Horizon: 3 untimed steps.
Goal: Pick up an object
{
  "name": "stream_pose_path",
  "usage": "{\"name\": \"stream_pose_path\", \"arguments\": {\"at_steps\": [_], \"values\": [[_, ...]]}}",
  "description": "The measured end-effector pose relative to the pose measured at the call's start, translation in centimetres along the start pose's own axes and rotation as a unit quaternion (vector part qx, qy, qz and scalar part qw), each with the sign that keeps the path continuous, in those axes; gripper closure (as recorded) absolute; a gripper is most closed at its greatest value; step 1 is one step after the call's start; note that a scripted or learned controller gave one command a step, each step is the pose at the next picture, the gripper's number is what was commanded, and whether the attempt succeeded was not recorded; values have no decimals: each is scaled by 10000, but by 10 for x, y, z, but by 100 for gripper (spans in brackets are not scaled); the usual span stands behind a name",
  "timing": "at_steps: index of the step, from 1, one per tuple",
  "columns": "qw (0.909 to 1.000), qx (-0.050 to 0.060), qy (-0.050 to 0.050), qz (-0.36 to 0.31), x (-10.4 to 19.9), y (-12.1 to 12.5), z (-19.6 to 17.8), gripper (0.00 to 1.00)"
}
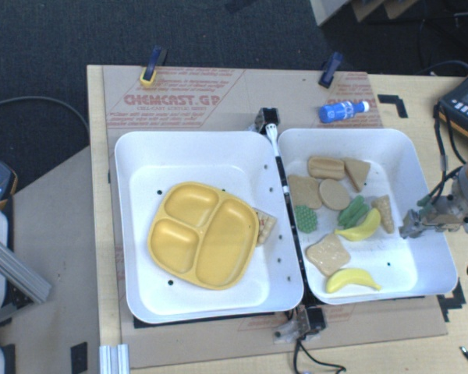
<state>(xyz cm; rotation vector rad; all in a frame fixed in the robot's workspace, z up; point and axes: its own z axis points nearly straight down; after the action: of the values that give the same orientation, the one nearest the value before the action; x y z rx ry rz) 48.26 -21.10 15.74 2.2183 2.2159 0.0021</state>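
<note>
1. We see two shallow white plastic bins side by side on a brown cardboard-covered bench (pixel 218 92): the left bin (pixel 140 287) and the right bin (pixel 421 263).
2. In the left bin lies a yellow plastic plate with three compartments (pixel 204 234), set roughly in the middle. A small tan cracker-like piece (pixel 265 226) is tucked against its right edge.
3. The right bin holds a cluster of toy foods. We make out tan bread-like slices (pixel 327 167) near the far wall, a round beige disc (pixel 335 195) below them, a small green knobbly piece (pixel 306 219), a green leafy piece (pixel 353 211) lying on a yellow banana-shaped piece (pixel 362 229), a tan toast slice (pixel 327 255), and a second yellow banana (pixel 352 280) nearest the front wall.
4. The gripper (pixel 412 226) sits at the right bin's right side, low over its floor, just beside the cluster and apart from the bananas.
5. Its fingers are too small and blurred for us to tell whether they are spread or pressed together; we see nothing between them.
6. A blue and white bottle (pixel 343 111) lies on the bench beyond the right bin.
</note>
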Motion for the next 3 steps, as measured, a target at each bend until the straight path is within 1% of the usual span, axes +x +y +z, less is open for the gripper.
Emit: {"name": "stream_pose_path", "arguments": {"at_steps": [1,2,3], "values": [[10000,1,1,-12,0,7,-44,100],[10000,1,1,-11,-1,8,-69,100],[10000,4,8,-28,40,54,-64,100]]}}
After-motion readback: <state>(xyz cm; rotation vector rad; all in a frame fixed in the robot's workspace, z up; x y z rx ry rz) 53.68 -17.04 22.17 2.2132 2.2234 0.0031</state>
